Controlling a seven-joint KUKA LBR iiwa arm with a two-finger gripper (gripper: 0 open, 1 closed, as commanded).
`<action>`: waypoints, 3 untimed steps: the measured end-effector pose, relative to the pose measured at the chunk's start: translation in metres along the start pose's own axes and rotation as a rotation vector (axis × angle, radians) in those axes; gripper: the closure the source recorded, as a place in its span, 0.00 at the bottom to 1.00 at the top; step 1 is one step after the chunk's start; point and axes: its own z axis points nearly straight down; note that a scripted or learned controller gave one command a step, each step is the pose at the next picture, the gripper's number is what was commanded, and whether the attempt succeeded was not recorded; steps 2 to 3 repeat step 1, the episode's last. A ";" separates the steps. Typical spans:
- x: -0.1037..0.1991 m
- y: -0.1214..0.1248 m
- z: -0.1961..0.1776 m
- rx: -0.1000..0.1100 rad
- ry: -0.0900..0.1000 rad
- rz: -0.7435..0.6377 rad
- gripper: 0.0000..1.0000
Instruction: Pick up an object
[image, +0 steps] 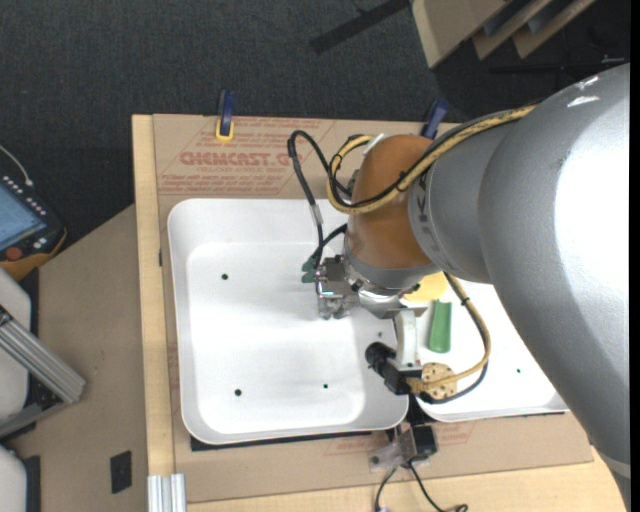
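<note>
My gripper (329, 300) hangs low over the left white bin (200, 320), close to that bin's right wall and about halfway along it. Nothing shows between it and the bin floor. The orange band and the grey arm above it cover the divide between the bins. In the right bin (520, 395) a green oblong object (440, 326) lies just right of the wrist. A yellow object (432, 290) lies beside it, partly hidden by the arm.
Both bins rest on a brown cardboard sheet (250, 160) clamped at its far edge (225, 118). Black and yellow cables (310, 190) loop off the wrist, and a black-and-brass fitting (410, 378) hangs over the bins' near edge. The big grey arm covers much of the right bin.
</note>
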 end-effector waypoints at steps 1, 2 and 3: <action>0.006 0.067 -0.101 -0.016 0.003 -0.008 1.00; 0.006 0.067 -0.101 -0.016 0.003 -0.008 1.00; 0.006 0.067 -0.101 -0.016 0.003 -0.008 1.00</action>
